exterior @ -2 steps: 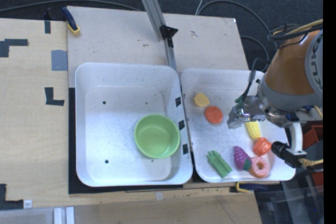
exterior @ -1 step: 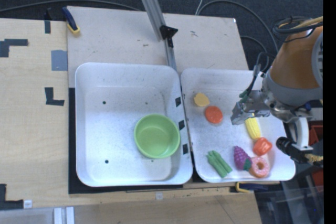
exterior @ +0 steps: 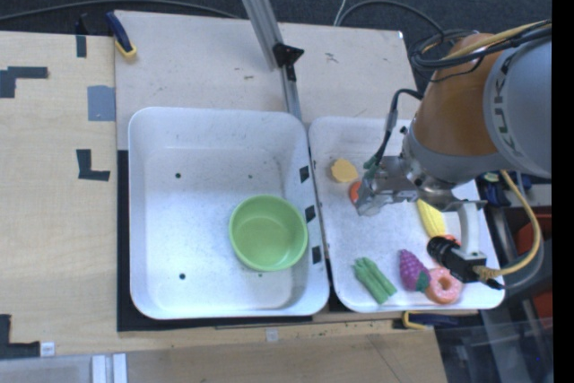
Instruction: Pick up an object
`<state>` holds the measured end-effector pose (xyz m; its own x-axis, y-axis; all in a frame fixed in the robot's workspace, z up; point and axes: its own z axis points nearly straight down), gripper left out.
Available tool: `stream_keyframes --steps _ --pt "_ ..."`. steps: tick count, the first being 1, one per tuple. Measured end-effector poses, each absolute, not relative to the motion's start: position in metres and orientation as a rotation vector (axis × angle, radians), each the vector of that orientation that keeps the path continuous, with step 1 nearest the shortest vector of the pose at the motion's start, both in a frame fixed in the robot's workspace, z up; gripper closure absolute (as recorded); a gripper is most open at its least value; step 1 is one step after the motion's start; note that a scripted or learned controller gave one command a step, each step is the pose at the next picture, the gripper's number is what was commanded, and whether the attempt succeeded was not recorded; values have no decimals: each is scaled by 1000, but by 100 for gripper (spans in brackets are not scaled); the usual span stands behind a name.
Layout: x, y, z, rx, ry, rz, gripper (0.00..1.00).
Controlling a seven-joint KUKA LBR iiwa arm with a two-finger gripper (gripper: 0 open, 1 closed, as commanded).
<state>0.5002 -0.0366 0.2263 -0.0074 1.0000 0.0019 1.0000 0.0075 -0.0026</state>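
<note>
Gripper [exterior: 369, 198] first: it hangs low over the right bin [exterior: 339, 135], by that bin's left half, and from where I stand I can't tell what state it is in, since the wrist and the big grey and orange arm [exterior: 475, 117] cover most of it. A red thing [exterior: 355, 190] peeks out just at its left edge, touching or nearly so, but I cannot see it held. So I'd judge the pick as not yet made: the arm is down among the objects, and the grasp and the lift are left to do.

Going across from the left, the left bin [exterior: 179, 132] holds one thing, a green bowl [exterior: 267, 232], upright, sitting toward the bin's lower right near the wall shared with the other bin.

The right bin carries the small toy foods. A yellow piece [exterior: 343, 169] lies just up and left of the gripper, beside the red thing. Near the front wall sits a green vegetable [exterior: 374, 279], lying at a slant. Next to it is a purple bunch of grapes [exterior: 410, 268], then a pink doughnut [exterior: 443, 286] close to the front right corner. A yellow corn cob [exterior: 430, 217] lies under the arm, right of the gripper and above the grapes.
</note>
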Motion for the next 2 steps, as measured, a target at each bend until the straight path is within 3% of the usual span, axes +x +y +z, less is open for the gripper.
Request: stream_keyframes --steps 2 --pt "507 81 234 -2211 -2228 0 100"
